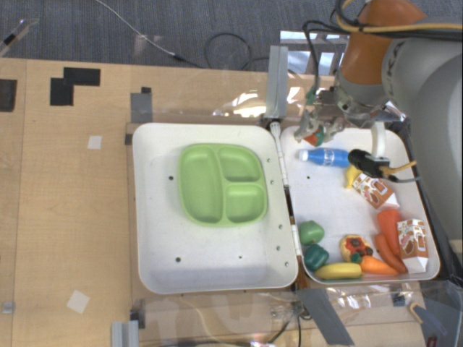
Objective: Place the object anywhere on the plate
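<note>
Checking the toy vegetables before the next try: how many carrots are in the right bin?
2: a big carrot beside the right wall, a small carrot lying near the front edge by the banana. Others may hide beneath.

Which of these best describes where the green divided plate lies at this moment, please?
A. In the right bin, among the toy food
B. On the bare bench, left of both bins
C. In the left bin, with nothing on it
C: the green plate sits in the left bin, its compartments bare.

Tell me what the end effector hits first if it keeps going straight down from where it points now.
Probably the blue bottle lying just below the end effector in the right bin, or bare bin floor beside it; depth is hard to judge from this slanted view.
</note>
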### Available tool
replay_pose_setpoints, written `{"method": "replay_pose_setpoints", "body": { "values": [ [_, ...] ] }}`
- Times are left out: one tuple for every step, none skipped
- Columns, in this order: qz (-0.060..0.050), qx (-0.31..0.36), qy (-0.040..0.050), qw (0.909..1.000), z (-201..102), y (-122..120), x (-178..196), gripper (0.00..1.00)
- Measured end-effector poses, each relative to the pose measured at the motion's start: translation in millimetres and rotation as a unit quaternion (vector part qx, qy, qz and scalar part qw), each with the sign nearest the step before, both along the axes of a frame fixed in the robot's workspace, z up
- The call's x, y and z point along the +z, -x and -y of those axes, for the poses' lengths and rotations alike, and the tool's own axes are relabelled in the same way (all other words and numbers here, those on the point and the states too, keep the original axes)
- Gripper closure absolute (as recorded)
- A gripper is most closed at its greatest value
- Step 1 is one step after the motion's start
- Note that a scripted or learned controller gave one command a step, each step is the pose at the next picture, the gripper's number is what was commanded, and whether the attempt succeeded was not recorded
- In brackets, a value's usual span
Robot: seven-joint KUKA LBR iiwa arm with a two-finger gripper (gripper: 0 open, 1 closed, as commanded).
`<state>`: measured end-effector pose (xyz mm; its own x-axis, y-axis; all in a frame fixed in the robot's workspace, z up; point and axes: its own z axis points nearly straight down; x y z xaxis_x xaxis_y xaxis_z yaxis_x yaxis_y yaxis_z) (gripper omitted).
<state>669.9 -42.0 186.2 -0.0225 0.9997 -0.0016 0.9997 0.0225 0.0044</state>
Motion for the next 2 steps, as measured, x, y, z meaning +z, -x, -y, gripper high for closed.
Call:
{"method": "replay_pose_setpoints", "body": {
  "values": [
    [0.0,0.045,-0.0024,0.999,-94.6,47.8,9.0,1.0],
    [0.0,0.042,-0.001,0.9991,-89.8,47.5,8.8,0.0]
  ]
}}
